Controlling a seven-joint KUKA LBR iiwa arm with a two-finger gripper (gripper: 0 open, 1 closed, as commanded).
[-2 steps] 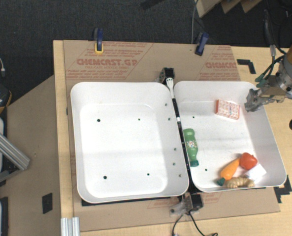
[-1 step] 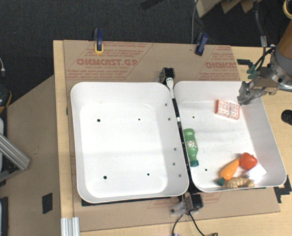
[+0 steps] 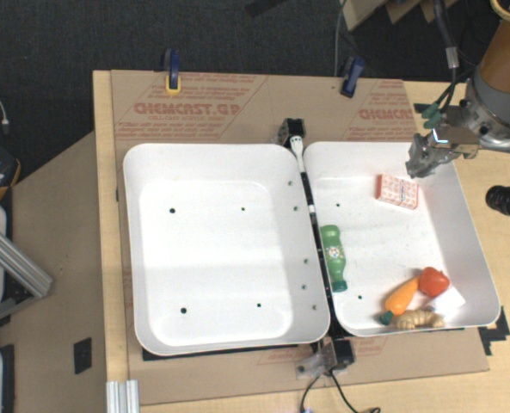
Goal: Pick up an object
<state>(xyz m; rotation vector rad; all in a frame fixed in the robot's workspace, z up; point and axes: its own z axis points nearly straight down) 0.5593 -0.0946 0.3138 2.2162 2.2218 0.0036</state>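
Grey arm from right, pincer above right bin

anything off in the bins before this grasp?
Nothing damaged or spilled. The green bottle lies on its side against the right bin's left wall. The carrot, tomato and ginger root are bunched in the near corner.

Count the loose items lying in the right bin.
5. A pink box near the hand; a green bottle by the left wall; a carrot, red tomato and ginger root clustered at the near corner.
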